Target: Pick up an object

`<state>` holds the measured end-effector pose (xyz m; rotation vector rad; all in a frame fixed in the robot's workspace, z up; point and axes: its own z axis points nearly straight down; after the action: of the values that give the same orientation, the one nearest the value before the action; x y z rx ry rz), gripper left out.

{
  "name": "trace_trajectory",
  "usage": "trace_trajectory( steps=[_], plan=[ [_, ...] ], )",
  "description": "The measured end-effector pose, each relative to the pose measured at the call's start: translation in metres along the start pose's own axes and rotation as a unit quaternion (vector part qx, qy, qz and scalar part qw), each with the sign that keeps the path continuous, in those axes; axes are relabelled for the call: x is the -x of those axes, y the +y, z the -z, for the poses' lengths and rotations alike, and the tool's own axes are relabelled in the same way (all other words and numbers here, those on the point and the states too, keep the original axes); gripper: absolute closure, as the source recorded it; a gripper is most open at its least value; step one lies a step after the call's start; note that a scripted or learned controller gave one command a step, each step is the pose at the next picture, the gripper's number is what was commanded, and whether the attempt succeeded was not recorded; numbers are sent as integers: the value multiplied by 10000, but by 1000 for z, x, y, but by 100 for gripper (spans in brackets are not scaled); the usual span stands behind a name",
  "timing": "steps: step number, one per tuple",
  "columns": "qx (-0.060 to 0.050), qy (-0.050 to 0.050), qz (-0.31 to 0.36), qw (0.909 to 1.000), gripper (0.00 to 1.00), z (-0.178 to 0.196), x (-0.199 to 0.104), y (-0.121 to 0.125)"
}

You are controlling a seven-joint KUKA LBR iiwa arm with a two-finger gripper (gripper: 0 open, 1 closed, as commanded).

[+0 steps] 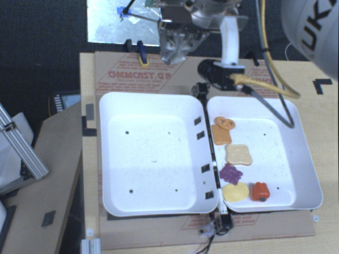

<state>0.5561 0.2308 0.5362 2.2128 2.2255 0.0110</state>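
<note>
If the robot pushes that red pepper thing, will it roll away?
The red pepper looks rounded and chunky, so it would probably wobble or roll a little rather than slide flat. It sits near the right bin's front wall, which would likely stop it. It looks like a toy, so probably light.

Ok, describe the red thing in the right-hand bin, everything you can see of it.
The red object looks like a small toy pepper: glossy red-orange, rounded and lumpy, seemingly plastic, with a darker spot on top that may be a stem. It rests on the floor of the right bin, near its front edge. The yellow disc lies just to its left, close by; whether they touch is unclear. The purple piece lies further back and left. The gripper is far off, beyond the bins.
</note>
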Motion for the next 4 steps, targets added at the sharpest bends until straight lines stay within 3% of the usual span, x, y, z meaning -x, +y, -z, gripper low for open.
trace_trajectory(
  steps=[1, 2, 3, 4],
  plan=[
    [-40, -13, -31, 10000, 100, -1, 47, -51],
    [-26, -2, 12, 10000, 100, -1, -7, -53],
    [-11, -9, -34, 10000, 100, -2, -3, 26],
    [-39, -11, -32, 10000, 100, -1, 41, -41]
  ],
)
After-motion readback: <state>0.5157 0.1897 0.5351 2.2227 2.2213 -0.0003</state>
